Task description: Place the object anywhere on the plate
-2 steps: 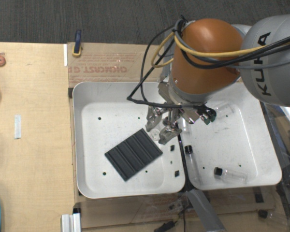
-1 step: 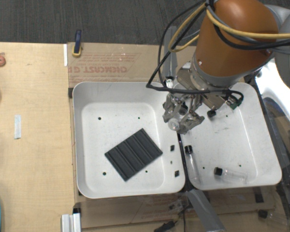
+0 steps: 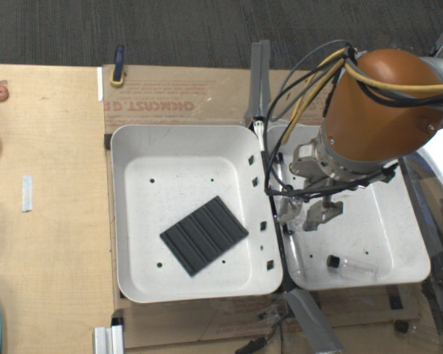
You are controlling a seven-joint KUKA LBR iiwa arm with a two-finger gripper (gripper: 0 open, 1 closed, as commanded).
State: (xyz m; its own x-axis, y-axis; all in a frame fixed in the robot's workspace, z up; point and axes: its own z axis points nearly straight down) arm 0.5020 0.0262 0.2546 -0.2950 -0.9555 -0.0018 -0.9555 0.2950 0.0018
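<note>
Dark ribbed rectangular plate [image 3: 204, 235] lies flat in the left white bin [image 3: 133, 153], small clear vial [image 3: 351, 266] sits in the right bin [image 3: 413, 257], and the pincer [image 3: 310, 216] hangs above it, can't tell its grip.

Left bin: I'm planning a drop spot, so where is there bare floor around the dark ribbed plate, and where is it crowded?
In the left bin, the dark ribbed plate lies tilted, lower centre. Bare floor spans the back half above it, plus the strip along the left wall. The right bin is crowded: the arm and gripper hang over its left part, and a small clear vial lies near its front.
</note>
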